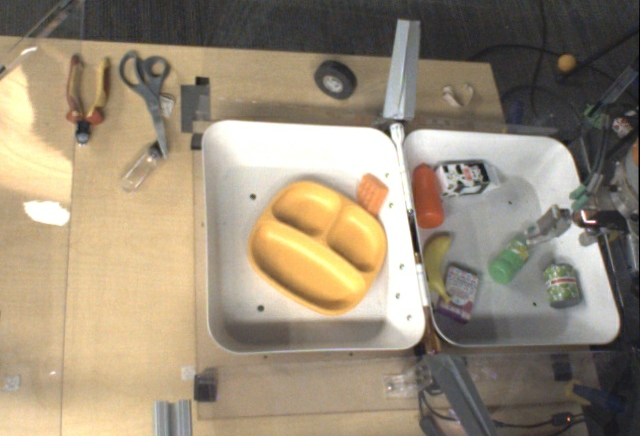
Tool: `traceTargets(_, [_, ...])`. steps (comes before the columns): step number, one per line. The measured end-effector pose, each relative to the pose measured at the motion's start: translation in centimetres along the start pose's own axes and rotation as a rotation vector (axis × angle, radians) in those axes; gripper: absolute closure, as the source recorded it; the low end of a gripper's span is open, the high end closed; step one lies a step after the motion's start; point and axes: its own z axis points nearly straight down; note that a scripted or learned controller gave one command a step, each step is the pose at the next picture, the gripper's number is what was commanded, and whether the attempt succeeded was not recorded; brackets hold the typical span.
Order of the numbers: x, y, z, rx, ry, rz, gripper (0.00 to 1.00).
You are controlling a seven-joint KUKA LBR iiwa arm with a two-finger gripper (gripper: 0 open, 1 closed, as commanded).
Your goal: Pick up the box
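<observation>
Nearest the camera in the right bin (600,329), a small purple box (460,286) lay by the near wall, touching the lower end of a banana (437,257). A green can (562,284) stood well to its right. A little farther in, a green bottle (508,262) lay tilted, its top pointing at the hand (552,222), which hung low over the bin's right side. I could not tell how wide the hand stood; nothing showed in its grasp. Beyond, a red-orange cylinder (428,196) lay along the left wall, and the black-and-white box (462,177) rested just beside its far end, near the far-left corner, well apart from the hand. In the left bin (230,154), a large yellow moulded piece (318,246) touched a small orange block (372,192). Farthest off on the tabletop (100,274) lay a tape roll (335,79), scissors (150,89) and pliers (85,94).
</observation>
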Motion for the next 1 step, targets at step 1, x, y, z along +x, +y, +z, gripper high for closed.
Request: traceTargets(1, [7.12, 2.94, 11.20, 0.001, 0.001, -0.027, 0.00])
